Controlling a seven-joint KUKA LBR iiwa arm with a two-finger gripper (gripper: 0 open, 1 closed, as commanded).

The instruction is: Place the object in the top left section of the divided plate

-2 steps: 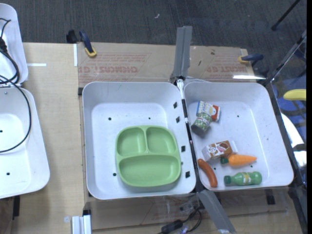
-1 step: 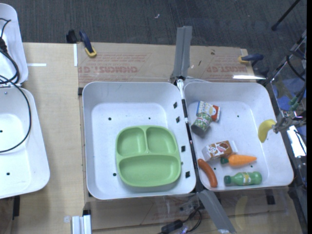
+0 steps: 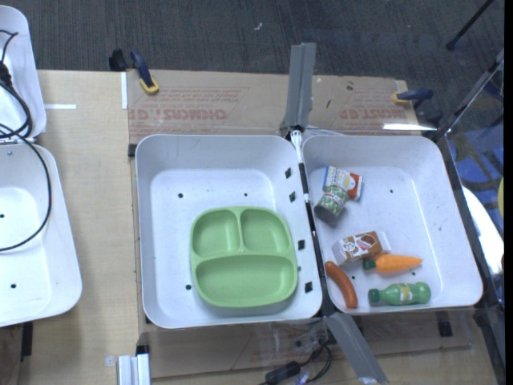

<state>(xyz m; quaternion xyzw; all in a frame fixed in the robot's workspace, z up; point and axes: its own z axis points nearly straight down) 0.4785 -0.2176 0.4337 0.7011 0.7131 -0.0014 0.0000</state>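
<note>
A green divided plate (image 3: pixel 243 257) lies in the left bin (image 3: pixel 160 215), with two small sections at the top and one wide section below. Its top left section (image 3: pixel 216 233) holds nothing. The right bin (image 3: pixel 449 207) holds several toy foods: a white carton (image 3: pixel 345 182), a small grey-green can (image 3: pixel 329 205), a brown and white box (image 3: pixel 357 248), an orange carrot (image 3: pixel 393 264), a red sausage (image 3: pixel 342 285) and a green bottle (image 3: pixel 400 294).
A grey divider post (image 3: pixel 300 87) stands between the bins at the back. Blue clamps (image 3: pixel 143 72) hold the cardboard sheet. White equipment with a black cable (image 3: pixel 24 207) sits at the left.
</note>
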